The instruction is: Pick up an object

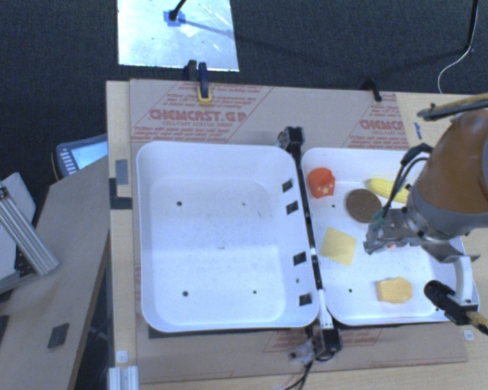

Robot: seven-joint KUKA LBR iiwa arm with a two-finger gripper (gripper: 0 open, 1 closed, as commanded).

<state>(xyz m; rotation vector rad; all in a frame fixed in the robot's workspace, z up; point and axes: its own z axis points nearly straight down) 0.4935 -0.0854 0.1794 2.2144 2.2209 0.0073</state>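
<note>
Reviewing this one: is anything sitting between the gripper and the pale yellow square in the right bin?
Nothing visible does. The gripper hangs in the right bin, just right of the pale yellow square, with bare white floor between them. The brown disc lies beyond the gripper, and the yellow-orange lump lies nearer the front rim.

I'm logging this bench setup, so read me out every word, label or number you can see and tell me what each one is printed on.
"CHEMCAST GP" in red, on the brown protective sheet behind the left bin.
"CHEMCAST" again in red, slanted, on the same sheet behind the right bin; the letters after it are too blurred to read.
Fainter red print on the sheet's front edge, below the bins, is too blurred to read.
</note>
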